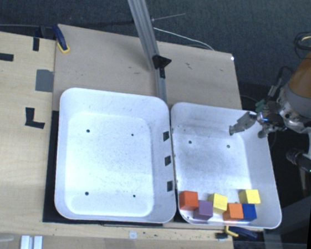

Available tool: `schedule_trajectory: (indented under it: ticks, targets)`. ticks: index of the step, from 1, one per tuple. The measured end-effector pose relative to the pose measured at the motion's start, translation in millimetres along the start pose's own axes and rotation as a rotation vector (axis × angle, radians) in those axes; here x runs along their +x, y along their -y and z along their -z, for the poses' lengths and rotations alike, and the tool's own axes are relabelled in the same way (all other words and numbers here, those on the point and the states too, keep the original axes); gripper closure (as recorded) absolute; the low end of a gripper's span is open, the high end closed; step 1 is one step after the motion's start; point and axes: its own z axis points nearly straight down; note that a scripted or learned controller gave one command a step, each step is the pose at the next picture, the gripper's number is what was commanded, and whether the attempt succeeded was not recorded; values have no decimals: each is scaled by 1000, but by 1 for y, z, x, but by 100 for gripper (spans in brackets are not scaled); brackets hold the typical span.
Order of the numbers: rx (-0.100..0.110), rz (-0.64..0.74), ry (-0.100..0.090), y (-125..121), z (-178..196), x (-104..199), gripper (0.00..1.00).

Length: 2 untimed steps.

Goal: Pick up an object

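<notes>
blocks (219, 205): near edge of right bin (263, 161) | left bin (70, 139): beside it

Both white bins (113, 102) look like smooth plastic w/ dark speckling, slightly glossy at rims. Surface (14, 88) is pale, matt wood-look board. Slanted pole (142, 19): ribbed silvery metal. Coloured blocks (219, 205) look matt, foam-like. Tool (250, 122): dull grey metal.

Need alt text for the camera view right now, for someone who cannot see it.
The gripper hovers over the right bin's far right side, holding nothing visible. Six small blocks cluster along that bin's near edge.
</notes>
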Motion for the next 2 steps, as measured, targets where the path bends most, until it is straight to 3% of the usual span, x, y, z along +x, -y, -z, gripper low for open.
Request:
schedule_trajectory:
  ticks: [1, 2]
  targets:
    - [5, 3, -3, -47, -99, 42, 0]
    - [-8, 7, -4, -52, -26, 117, 0]
